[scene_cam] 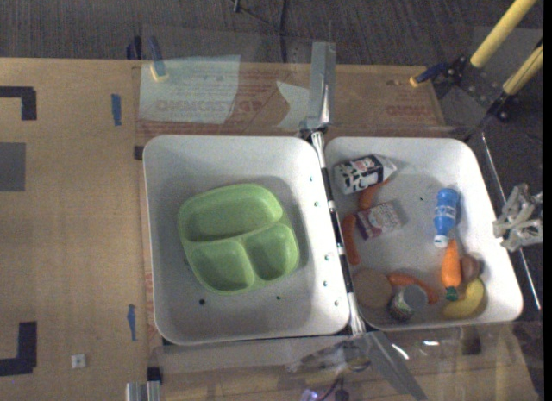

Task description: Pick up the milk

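The milk (364, 172) is a small carton with black and white cow patches. It lies on its side in the far left corner of the right bin (483, 175), its pointed top facing right. My gripper (516, 218) hangs pale and small at the right bin's right rim, well to the right of the milk and apart from it. Nothing shows in its grasp.
Around the milk lie a pink packet (379, 218), a blue bottle (445, 214), a carrot (451, 263), a banana (463, 300), an orange sausage-like piece (349, 237) and a round brown cookie (373, 287). The left bin (172, 166) bears a green divided plate (240, 237).
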`<state>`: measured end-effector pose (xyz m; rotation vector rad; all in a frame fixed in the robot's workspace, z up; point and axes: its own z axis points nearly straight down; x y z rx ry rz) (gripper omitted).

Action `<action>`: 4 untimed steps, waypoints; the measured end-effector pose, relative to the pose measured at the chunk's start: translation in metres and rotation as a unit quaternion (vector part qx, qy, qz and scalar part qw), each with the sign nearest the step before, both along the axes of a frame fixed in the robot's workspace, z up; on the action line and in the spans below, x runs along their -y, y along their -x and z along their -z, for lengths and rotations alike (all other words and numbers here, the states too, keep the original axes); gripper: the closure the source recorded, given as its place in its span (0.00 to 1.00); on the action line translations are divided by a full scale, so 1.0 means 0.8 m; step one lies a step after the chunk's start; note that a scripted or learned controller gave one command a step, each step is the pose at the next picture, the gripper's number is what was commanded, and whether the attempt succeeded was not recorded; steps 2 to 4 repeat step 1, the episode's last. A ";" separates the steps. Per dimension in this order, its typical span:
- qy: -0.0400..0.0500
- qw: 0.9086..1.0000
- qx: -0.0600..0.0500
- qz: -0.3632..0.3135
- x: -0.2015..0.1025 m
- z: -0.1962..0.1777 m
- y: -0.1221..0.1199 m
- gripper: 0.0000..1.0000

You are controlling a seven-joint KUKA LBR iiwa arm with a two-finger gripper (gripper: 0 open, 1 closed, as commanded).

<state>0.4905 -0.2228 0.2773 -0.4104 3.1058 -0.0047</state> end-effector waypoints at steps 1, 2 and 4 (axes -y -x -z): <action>-0.001 1.000 -0.002 -0.027 0.002 0.056 -0.007 1.00; -0.001 1.000 -0.002 -0.027 0.002 0.056 -0.007 1.00; -0.001 1.000 -0.002 -0.027 0.002 0.056 -0.007 1.00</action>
